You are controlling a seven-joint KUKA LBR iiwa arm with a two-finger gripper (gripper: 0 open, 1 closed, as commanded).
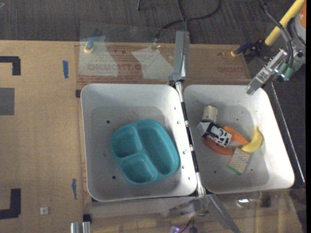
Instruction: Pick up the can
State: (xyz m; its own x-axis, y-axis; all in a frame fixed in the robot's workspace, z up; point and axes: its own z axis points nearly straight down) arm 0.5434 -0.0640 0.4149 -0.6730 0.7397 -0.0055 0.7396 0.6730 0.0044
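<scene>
Can (210, 113) lies on its side at roughly 10 o'clock in the right bin (277, 178), touching the black-and-white carton (217, 132). Gripper (256, 84) hovers at the bin's 1 o'clock corner, can't tell its state. Still approach phase; next it needs to swing left and drop down.

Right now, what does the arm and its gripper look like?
At the view's upper right, the arm appears as a pale grey rounded body partly cut off by the frame edge. The gripper is a slim, light grey metallic piece with a teal accent near its base. Dark cables run beside it.
</scene>
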